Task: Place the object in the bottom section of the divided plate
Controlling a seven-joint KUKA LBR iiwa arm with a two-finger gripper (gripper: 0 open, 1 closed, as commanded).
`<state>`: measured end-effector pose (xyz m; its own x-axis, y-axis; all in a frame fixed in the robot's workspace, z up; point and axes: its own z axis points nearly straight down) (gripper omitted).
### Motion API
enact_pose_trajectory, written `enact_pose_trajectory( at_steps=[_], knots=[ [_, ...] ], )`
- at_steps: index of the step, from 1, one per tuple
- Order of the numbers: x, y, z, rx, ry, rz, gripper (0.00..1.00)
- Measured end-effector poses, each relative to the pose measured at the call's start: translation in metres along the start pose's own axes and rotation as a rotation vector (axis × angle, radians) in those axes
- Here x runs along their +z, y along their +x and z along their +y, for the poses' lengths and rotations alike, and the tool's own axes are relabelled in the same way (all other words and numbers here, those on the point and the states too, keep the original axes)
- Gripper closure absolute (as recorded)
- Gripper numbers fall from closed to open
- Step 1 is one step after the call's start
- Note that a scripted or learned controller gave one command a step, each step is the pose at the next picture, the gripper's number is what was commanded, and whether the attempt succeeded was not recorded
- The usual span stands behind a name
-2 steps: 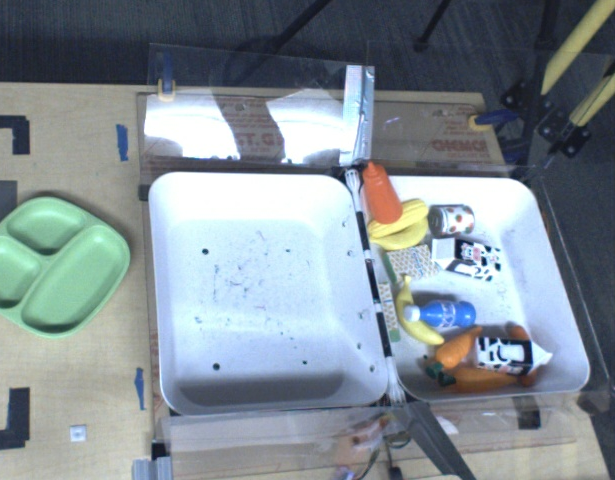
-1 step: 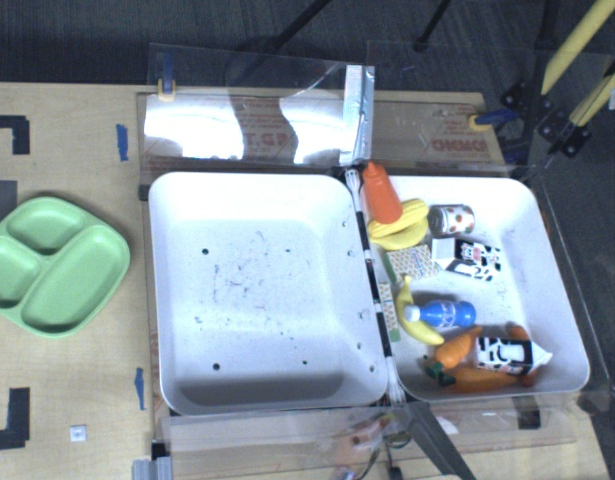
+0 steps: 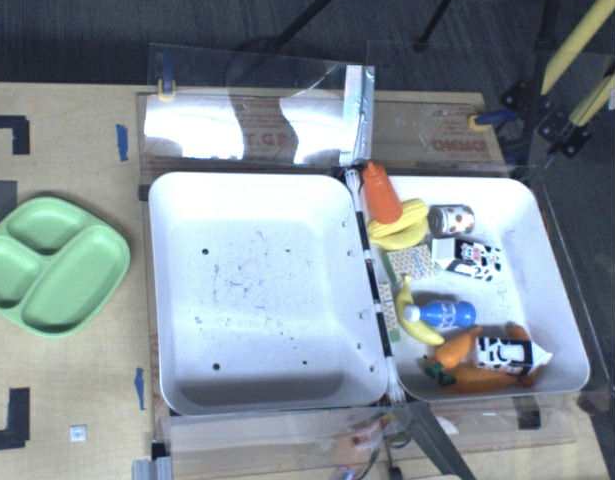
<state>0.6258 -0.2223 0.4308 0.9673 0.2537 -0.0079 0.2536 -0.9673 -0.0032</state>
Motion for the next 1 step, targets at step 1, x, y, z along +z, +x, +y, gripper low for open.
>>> enact_pose_trajectory(
  at_steps=[1],
  knots=[
    [0.0,0.0,0.0,0.0,0.0,0.0,0.0]
  ],
)
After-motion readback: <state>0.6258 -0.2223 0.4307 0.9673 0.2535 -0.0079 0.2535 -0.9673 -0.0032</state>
